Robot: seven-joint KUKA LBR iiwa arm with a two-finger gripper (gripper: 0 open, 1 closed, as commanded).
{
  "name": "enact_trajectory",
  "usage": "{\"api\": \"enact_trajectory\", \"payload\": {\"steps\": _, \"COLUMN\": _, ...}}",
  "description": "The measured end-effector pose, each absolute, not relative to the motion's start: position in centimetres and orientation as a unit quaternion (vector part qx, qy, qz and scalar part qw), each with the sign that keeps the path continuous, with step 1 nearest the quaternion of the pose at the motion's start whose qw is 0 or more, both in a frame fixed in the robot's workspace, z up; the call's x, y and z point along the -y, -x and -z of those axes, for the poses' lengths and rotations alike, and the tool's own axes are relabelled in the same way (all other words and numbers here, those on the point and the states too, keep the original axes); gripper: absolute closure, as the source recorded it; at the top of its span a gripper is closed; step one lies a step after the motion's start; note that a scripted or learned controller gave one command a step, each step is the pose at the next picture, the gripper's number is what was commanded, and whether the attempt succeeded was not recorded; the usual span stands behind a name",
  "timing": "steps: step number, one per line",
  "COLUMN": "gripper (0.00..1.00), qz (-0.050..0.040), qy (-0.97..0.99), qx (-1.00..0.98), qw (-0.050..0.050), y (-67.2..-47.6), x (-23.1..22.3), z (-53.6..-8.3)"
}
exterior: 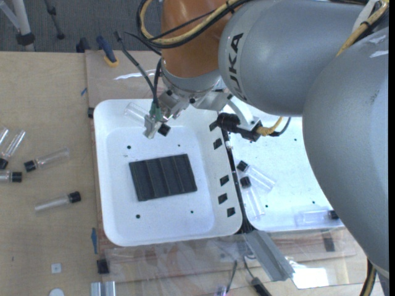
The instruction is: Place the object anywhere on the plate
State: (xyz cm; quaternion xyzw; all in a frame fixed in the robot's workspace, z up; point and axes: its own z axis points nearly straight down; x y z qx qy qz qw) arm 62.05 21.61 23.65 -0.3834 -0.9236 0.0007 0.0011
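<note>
The arm (290,60) reaches from the right over the left bin (111,221), its gripper (154,125) poised above the bin's far part. A clear vial with a black cap (158,123) sits between the narrowly set fingers. The dark ribbed plate (162,176) lies on the bin floor, near of the gripper and apart from it. More capped vials lie in the right bin (290,217) and on the bench (43,239) at left.

A dark grey, ribbed rectangular plate (163,176) is lying flat in the middle of the left white bin, slightly rotated. A clear plastic vial with a black cap (156,126) is hanging at its twelve o'clock, near the bin's rear.
</note>
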Motion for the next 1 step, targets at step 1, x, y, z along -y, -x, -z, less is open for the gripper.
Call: {"api": "enact_trajectory", "payload": {"steps": 1, "gripper": 1.0, "qz": 0.0011, "qy": 0.161, "qx": 0.987, "qw": -0.001, "y": -64.73, "x": -21.68, "z": -20.46}}
